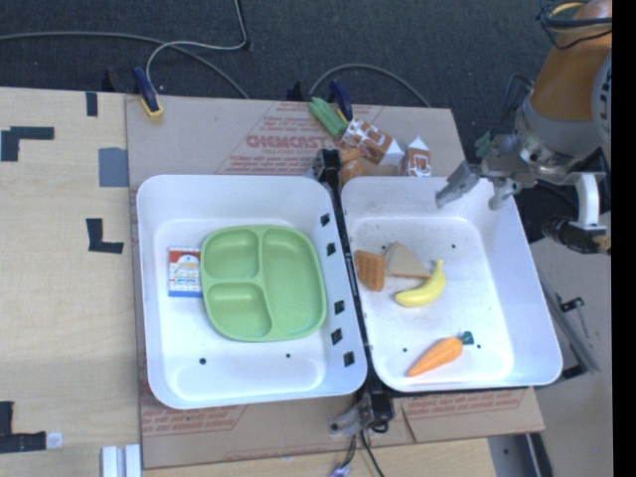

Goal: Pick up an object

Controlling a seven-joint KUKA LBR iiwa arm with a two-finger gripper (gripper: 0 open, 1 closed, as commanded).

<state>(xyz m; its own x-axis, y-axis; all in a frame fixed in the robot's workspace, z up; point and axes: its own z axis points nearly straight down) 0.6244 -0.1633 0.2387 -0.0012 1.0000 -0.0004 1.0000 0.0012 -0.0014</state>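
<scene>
I see my hand spread open, grasping nothing, over the right bin rim; banana, carrot and wedge lie below, partly overlapping.

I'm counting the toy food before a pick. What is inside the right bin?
The right bin holds a banana, a carrot, a brown block and a tan wedge. The banana covers the wedge's near edge.

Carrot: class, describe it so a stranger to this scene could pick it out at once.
Find the right bin of the two white ones. The carrot lies near its front edge, below the banana. It is the orange, tapered piece with a small green top, lying apart from the other food.
</scene>
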